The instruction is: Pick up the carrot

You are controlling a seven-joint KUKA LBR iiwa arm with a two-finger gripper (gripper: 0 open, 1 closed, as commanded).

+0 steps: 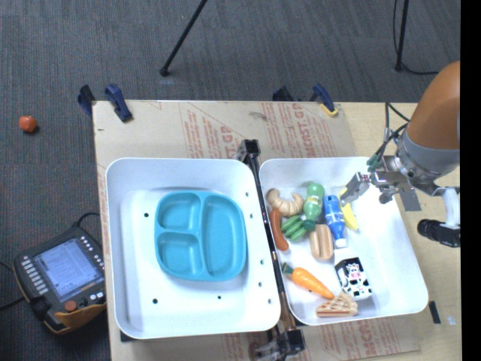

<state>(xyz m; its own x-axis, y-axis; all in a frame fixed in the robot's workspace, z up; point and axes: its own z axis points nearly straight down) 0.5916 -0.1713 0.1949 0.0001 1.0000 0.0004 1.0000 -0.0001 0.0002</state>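
carrot (309, 279) lies slantwise near right bin's (398, 277) front-left corner, among toy food, untouched | gripper (353, 189) hangs over bin's back edge, well apart from it; grip state cannot be told | judged: approach stage

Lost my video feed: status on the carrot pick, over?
Gripper over right bin's upper part, holding nothing. Carrot lies untouched near the bin's front left. Hot dog and milk carton close beside it.

carrot (309, 280) in right bin (398, 254), end effector (355, 189) above
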